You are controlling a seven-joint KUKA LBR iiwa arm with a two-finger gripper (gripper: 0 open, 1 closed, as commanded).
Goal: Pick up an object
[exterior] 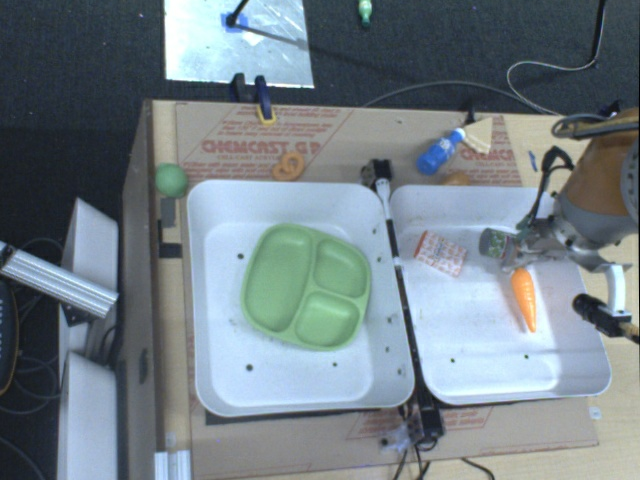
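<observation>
**Carrot lying just below the pincer in the right bin**

Camera view: We are taking the carrot (pixel 524 299) as our landmark. It is lying in the right bin (pixel 470 368), toward that bin's right side, with its long axis running nearly straight up and down the picture, the broad end at the top and the point tipping slightly to the lower right. We are seeing the pincer (pixel 512 250) directly above the carrot's broad end, very close to it or perhaps touching; we cannot tell which. We also cannot tell how the pincer is set, since its tip is a small grey blur against the white, and nothing is visibly held in it.

To the carrot's left, well apart, a small red-and-white packet (pixel 440 252) is lying flat. Farther left, in the left bin (pixel 220 368), a green divided tray (pixel 305 285) is resting.

We are judging that the coming move turns on this: the carrot is lying just toward the picture's bottom from the pincer, lengthwise along that line, so a grasp would best close across its width, from left and right, rather than along its length.
</observation>
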